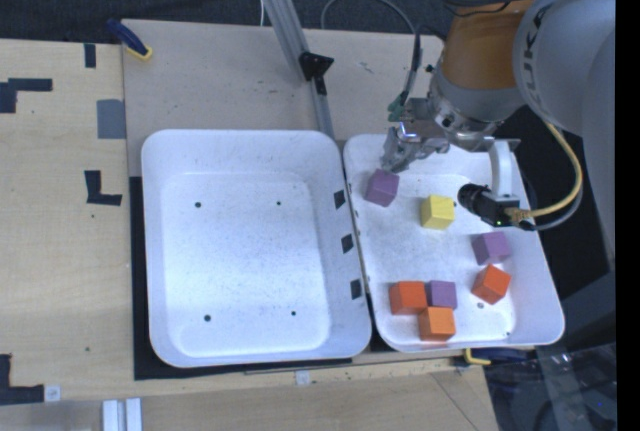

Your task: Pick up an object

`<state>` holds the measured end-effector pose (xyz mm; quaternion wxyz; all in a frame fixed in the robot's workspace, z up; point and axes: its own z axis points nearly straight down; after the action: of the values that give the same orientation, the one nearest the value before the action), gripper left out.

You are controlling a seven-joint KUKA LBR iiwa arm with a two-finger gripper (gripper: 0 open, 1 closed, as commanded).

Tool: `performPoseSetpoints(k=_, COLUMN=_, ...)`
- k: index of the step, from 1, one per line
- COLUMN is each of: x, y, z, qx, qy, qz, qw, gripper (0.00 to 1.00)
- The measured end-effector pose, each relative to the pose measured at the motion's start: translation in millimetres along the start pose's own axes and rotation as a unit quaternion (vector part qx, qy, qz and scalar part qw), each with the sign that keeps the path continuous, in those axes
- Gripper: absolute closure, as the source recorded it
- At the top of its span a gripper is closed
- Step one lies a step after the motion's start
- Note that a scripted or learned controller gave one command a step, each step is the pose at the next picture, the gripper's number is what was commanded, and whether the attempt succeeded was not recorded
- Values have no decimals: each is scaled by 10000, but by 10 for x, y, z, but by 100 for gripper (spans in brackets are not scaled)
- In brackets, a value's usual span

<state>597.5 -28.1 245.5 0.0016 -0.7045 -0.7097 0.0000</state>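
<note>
My gripper (393, 162) hangs over the far left part of the right bin (530, 319), its fingers pointing down just above a purple cube (381, 188). The cube looks to sit right at the fingertips, and I cannot make out whether they grip it. To its right lies a yellow cube (437, 212). Another purple cube (490, 247) and an orange cube (491, 283) lie near the right wall. Two orange cubes (407, 297) (436, 323) and a purple cube (442, 294) cluster at the front.
The left bin (160, 159) stands beside the right one. A slanted metal pole (285, 14) runs down to the bins' shared far edge. A black cable and a fitting (485, 202) hang off the wrist over the right bin.
</note>
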Motion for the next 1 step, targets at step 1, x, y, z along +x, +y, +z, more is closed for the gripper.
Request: performPoseSetpoints(k=1, x=595, y=-200, z=88, qx=9, qy=-3, qz=-1, qw=10000, gripper=100)
